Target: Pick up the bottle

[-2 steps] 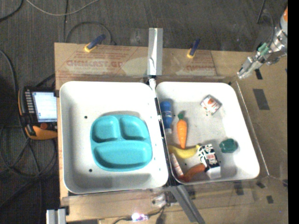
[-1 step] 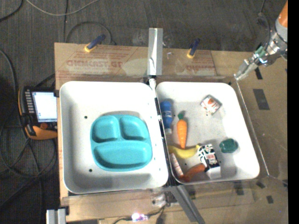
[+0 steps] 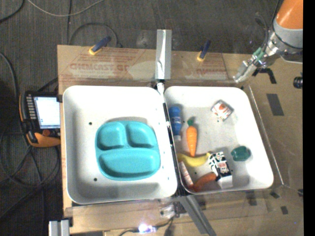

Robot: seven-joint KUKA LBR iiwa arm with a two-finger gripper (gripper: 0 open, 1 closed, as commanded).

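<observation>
The bottle (image 3: 175, 120) is small and blue and lies along the left wall of the right bin (image 3: 256, 127), just left of a toy carrot (image 3: 191, 137). My gripper (image 3: 244, 73) hangs above the bench beyond the right bin's far right corner, well away from the bottle. It points down and to the left. Nothing shows in its grasp.
The right bin also holds a red and white can (image 3: 222, 110), a banana (image 3: 193, 160), a green lump (image 3: 240, 154), a cow-print carton (image 3: 221, 167) and a brown sausage (image 3: 204, 181). A teal divided plate (image 3: 129, 149) lies in the left bin (image 3: 78, 132).
</observation>
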